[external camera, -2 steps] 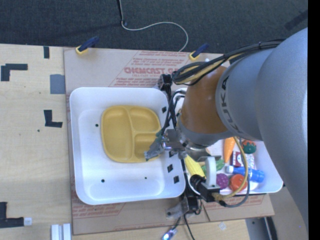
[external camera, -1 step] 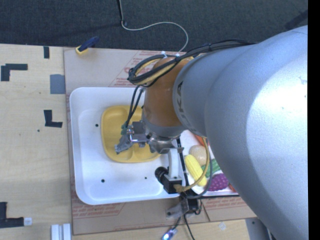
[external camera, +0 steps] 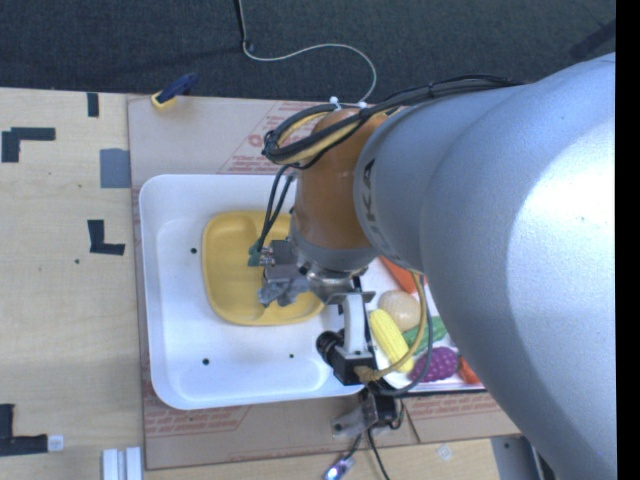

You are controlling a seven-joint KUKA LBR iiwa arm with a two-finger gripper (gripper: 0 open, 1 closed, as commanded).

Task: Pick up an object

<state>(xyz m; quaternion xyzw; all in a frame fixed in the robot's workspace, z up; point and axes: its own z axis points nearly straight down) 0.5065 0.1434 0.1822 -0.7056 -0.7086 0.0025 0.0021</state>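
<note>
A yellow dish (external camera: 232, 263) lies in the left white bin (external camera: 175, 368), towards its right side. My gripper (external camera: 276, 286) hangs below the orange wrist band, right over the dish's near right edge. The wrist hides part of the dish. In the right bin, mostly covered by the arm, lie a yellow toy corn cob (external camera: 388, 335), a pale round piece (external camera: 402, 308), a purple bunch of grapes (external camera: 440, 363) and an orange carrot (external camera: 403, 276).
The grey arm covers most of the right bin and the right half of the view. A blue and yellow clip (external camera: 173, 90) lies on the bench beyond the bins. Bare white floor shows at the left bin's front (external camera: 240, 368).
</note>
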